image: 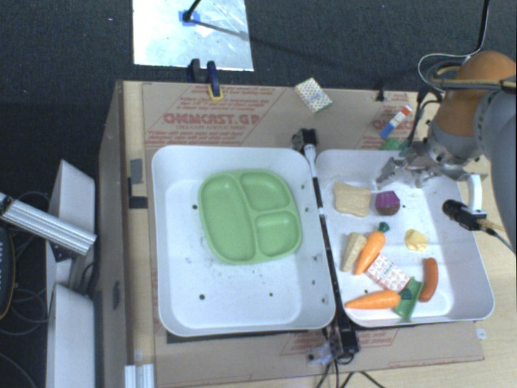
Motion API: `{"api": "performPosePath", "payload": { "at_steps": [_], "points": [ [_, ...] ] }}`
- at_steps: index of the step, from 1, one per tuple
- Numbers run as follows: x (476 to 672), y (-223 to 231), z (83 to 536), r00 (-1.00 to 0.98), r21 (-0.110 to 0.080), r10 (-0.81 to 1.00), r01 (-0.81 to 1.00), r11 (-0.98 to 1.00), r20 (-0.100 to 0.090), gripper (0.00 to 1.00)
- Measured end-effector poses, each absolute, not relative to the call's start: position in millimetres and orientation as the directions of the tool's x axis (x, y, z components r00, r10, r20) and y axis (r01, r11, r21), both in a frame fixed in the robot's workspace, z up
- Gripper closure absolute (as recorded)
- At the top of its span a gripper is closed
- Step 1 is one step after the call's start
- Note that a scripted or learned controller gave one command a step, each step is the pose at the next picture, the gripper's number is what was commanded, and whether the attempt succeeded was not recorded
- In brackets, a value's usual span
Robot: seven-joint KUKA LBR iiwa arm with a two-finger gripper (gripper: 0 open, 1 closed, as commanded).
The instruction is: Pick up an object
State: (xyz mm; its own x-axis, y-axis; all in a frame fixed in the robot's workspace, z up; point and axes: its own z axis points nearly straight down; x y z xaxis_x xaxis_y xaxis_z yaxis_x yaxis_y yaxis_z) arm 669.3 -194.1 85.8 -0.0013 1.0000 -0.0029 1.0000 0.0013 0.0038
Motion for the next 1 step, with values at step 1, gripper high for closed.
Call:
{"api": "performPosePath", "payload": {
  "at_steps": [1],
  "points": [
    [669.2,-192.7,85.4,-0.003,0.003,1.0,1.0,0.003,-0.003,0.0]
  ]
}}
